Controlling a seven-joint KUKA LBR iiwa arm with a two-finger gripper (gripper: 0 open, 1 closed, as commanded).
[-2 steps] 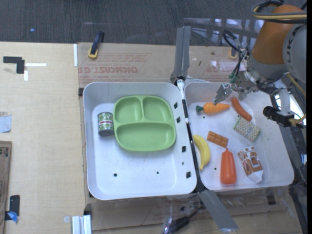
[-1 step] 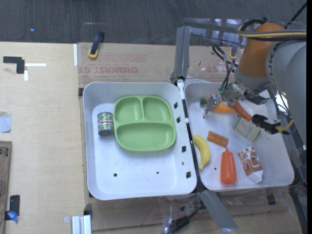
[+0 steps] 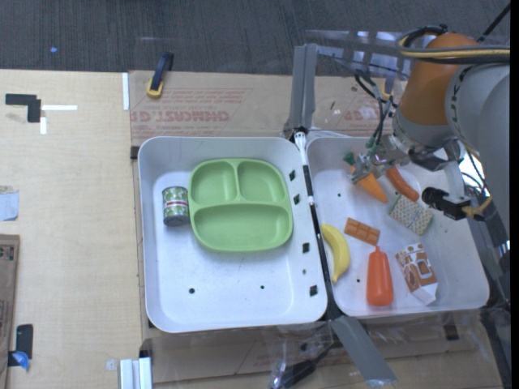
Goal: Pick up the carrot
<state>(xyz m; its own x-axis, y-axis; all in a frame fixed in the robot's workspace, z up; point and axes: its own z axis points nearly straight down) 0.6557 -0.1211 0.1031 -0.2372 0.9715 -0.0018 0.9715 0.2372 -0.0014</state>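
In the right bin (image 3: 454, 294), near its back wall, the gripper (image 3: 369, 166) sits right over the carrot's (image 3: 374, 187) upper end; whether it clamps it cannot be told. A banana (image 3: 337, 250) lies nearer the front.

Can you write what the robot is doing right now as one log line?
task: pick up carrot | gripper: at carrot, right bin | grasp: cannot tell | left bin: green plate, can

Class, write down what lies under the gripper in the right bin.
Under the gripper lies the carrot, its orange end showing in the right bin. The gripper covers its top end.
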